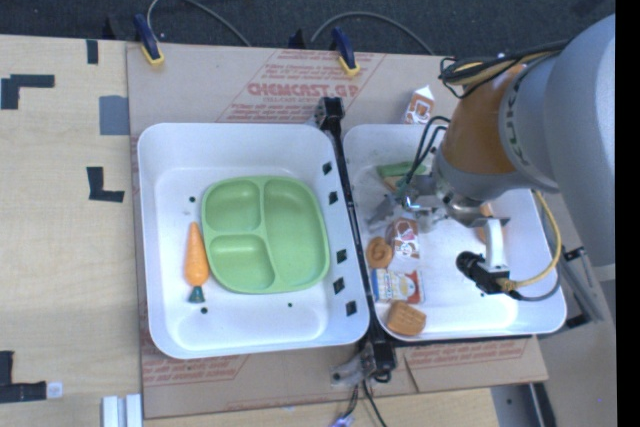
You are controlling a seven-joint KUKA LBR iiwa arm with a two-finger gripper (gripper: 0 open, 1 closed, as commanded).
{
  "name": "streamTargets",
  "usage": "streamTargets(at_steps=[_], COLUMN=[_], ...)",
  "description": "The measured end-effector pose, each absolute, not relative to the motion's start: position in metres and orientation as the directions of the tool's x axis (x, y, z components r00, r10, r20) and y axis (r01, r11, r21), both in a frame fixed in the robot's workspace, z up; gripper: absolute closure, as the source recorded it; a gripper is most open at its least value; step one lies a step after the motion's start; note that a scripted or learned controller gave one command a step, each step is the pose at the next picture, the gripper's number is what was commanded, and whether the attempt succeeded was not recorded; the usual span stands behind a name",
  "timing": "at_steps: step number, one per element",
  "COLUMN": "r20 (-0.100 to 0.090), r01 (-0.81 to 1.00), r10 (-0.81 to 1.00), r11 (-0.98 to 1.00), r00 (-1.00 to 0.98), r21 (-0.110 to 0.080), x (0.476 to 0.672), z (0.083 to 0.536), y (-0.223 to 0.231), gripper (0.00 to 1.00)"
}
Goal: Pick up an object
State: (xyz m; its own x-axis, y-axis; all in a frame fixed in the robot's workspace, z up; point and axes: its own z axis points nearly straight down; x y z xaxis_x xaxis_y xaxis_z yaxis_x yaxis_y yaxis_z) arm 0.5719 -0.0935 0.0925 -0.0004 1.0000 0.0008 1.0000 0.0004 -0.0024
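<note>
small carton (pixel 404 242) lies in right bin (pixel 530 315) by its left wall, donut (pixel 379 252) beside it, cookie (pixel 406 318) below. gripper (pixel 405 205) just above carton, finger state cannot tell. green plate (pixel 265 234), carrot (pixel 196 255) in left bin (pixel 160 165).

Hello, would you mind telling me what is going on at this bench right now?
A grey arm with an orange band reaches in from the right, its gripper low over the right bin, above a clutter of small food packets and toy pastries. I cannot tell whether it holds anything. The left bin holds a green divided plate with a toy carrot beside it, both untouched.
</note>
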Motion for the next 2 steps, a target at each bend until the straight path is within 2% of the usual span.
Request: streamTargets(at_steps=[1, 2], r20=[-0.001, -0.002], r01=[1.000, 1.000], r10=[1.000, 1.000], r11=[0.002, 0.002], r00=[-0.002, -0.002], r21=[0.006, 0.006], x=[0.5628, 0.5633], z=[0.0864, 0.0964], y=[-0.0944, -0.0946], gripper=[0.00, 1.00])
